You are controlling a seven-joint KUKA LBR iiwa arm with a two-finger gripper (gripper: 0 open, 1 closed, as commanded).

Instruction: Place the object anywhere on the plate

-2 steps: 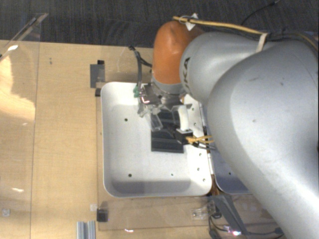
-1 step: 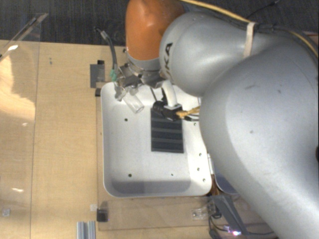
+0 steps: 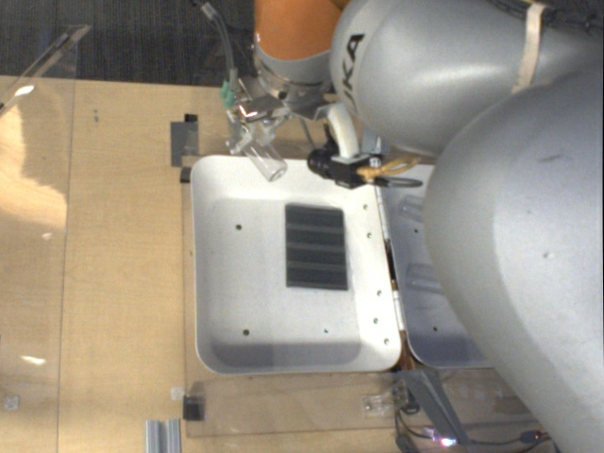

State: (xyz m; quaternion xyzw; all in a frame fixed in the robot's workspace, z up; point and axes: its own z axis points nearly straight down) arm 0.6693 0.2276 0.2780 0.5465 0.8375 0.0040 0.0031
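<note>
Pincer (image 3: 260,149): translucent two-finger unit at twelve o'clock over left white shallow plastic bin (image 3: 222,281); grip state cannot be told. Dark ribbed rectangular plate (image 3: 315,246): bin centre. Task object: not identifiable, possibly carried. Step, judged: transport or approach. Next: travel toward six o'clock, over plate.

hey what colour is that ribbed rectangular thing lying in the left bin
Dark grey, nearly black, with ridges across it: the ribbed rectangle in the camera view.
</note>
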